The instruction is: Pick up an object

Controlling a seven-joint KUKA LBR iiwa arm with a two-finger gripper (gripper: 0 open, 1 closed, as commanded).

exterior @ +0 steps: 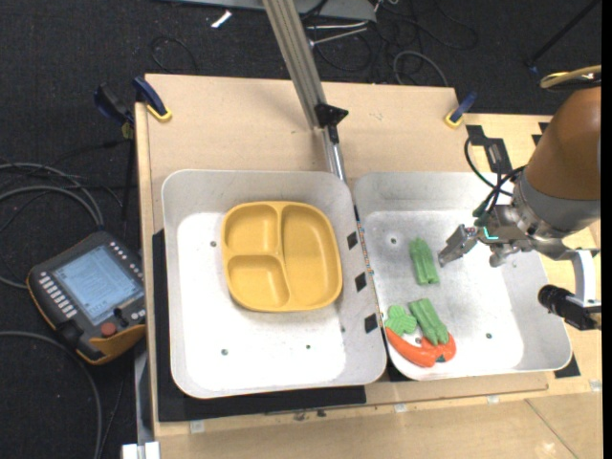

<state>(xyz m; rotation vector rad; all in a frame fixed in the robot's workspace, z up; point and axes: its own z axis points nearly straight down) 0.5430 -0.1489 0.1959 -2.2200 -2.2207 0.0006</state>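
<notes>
The grey arm with its orange band reaches in from the right, and its two-finger hand (475, 246) hovers over the right shallow white bin (497, 352), in that bin's upper half. The fingers look parted, one dark tip pointing left toward the bin floor and the other set back toward the wrist, with nothing between them; the hand is released and grasps no object.

The nearest candidate is a small green oblong plastic piece (424, 261) lying flat on the bin floor just to the left of the hand and slightly lower in the picture. Its long axis runs roughly top to bottom in the view, tilted a little, so it lies across the line from the hand to it. A short move leftward and down would probably bring the fingers over it, and closing across its narrow width seems the likelier grip.

Farther off, near the bin's front-left corner, a red-orange curved toy with green pieces on top (421, 337) rests close against the wall.

The left white bin (191, 352) holds a yellow three-compartment plastic tray (283, 256), well apart from the hand. Both bins sit on the wooden tabletop (239, 122).
</notes>
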